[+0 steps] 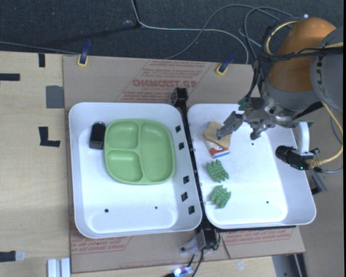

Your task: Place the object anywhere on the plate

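Landmark: green plate (pixel 140 152), left bin. Its three compartments are seen bare; approach from above is unblocked. Just left of plate, touching its rim, a black block (pixel 97 135) is set. Right of plate, the bin divider w/ black clips (pixel 186 149) must be crossed. Below plate, bare white bin floor (pixel 132 215) is left.

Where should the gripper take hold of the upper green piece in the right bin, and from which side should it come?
Probably straight from above, closing across the narrow middle of the upper green piece. It lies flat on the floor of the right bin, apart from the lower green piece and the tan object, so fingers have room on both sides. Its bumpy outline suggests gripping the body, not an edge.
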Controlling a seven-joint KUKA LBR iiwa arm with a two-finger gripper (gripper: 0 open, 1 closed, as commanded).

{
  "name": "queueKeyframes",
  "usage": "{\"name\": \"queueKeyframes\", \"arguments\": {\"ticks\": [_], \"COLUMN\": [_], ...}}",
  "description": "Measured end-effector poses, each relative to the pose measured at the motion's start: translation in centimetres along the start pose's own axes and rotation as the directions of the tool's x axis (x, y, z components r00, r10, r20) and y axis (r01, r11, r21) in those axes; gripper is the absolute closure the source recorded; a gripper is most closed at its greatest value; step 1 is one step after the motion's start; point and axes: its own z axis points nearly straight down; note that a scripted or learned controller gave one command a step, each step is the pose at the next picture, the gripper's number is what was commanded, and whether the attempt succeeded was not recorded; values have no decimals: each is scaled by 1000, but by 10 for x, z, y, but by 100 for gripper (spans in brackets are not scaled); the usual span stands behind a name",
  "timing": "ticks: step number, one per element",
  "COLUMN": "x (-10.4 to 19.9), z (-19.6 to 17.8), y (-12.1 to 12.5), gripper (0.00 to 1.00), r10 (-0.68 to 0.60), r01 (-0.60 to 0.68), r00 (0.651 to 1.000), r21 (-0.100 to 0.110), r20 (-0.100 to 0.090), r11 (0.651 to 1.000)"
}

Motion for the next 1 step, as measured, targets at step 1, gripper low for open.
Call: {"name": "queueKeyframes", "arguments": {"ticks": [1], "x": [0], "z": [-7], "y": [3], "gripper": [0], "r10": [-3], "r01": [3], "r00": [1000], "r21": [-13], "r20": [1], "r11": [1000]}}
